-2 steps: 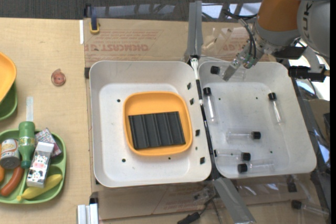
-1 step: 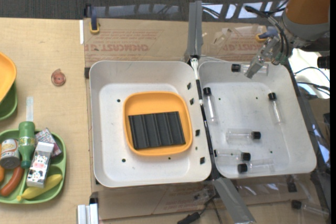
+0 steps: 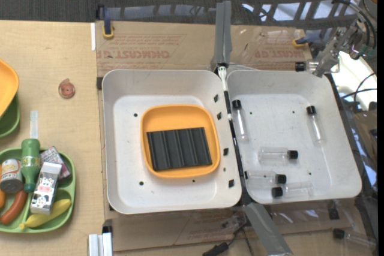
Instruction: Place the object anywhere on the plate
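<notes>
We see two white bins: the left bin [image 3: 120,129] at frame centre holds the orange plate [image 3: 180,120] with a black ridged insert, and the right bin [image 3: 336,147] holds several vials. The nearest candidate, a clear vial [image 3: 277,155] with a black cap, lies flat at lower right. We judge it light, stiff, slippery, breakable and prone to roll; grip it across mid-barrel. The gripper [image 3: 327,60] sits at upper right; its opening we cannot tell.
</notes>
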Controlling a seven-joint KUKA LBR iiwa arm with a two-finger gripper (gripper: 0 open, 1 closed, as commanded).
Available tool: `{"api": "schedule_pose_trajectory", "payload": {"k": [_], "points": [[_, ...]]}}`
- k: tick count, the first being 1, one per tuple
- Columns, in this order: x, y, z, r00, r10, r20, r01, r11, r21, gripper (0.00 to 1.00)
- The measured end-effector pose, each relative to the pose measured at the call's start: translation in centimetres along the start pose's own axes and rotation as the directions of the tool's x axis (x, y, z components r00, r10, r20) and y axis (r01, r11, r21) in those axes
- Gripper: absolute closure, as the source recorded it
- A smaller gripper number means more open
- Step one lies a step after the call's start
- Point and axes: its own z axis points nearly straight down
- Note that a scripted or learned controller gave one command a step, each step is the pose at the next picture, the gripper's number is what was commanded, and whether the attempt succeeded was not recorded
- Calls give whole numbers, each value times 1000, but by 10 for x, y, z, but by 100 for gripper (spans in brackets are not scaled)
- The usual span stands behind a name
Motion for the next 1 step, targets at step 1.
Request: {"api": "schedule_pose_trajectory", "payload": {"k": [1], "points": [[-12,-28,-46,991,-136,0,136,991,-1,100]]}}
